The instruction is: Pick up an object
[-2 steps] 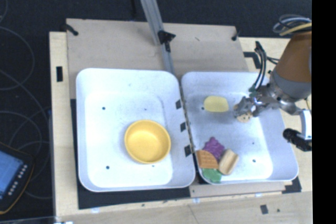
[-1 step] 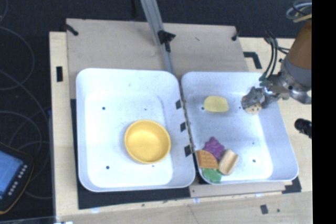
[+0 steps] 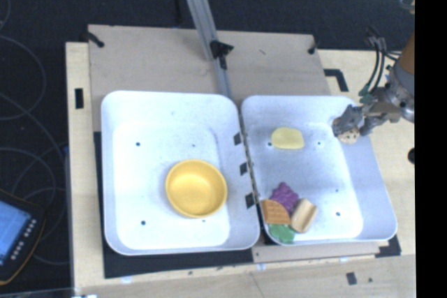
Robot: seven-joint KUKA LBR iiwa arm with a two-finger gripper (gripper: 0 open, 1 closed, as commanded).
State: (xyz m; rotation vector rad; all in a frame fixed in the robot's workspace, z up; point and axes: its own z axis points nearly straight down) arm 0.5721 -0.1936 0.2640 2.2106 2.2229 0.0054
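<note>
Gripper hovers at right bin's upper right rim; its state I cannot tell. Pale yellow lump, upper middle of that bin, looks light, smooth, maybe slippery; pinch its narrow sides.

Two bins sit side by side on a bench. The left bin holds a bowl near its front right. In the right bin, a soap bar lies toward the back, and a cluster of small toys sits in the front left corner; the gripper hovers over its back right edge.
</note>
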